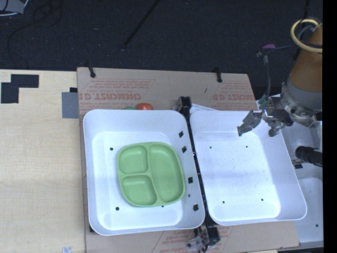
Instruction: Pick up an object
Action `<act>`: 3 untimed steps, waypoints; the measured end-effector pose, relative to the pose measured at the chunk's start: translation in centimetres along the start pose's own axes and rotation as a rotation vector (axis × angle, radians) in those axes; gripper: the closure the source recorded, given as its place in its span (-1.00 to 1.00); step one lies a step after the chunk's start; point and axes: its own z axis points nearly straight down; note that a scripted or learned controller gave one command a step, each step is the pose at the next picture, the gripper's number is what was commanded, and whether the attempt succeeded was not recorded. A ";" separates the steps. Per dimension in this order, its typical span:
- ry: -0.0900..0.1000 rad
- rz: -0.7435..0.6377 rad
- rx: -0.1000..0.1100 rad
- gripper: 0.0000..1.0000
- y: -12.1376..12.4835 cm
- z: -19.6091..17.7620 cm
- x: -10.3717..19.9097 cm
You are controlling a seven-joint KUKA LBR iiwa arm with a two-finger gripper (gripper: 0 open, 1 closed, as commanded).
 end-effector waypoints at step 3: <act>0.002 0.001 0.007 -1.00 -0.2 17.1 0.9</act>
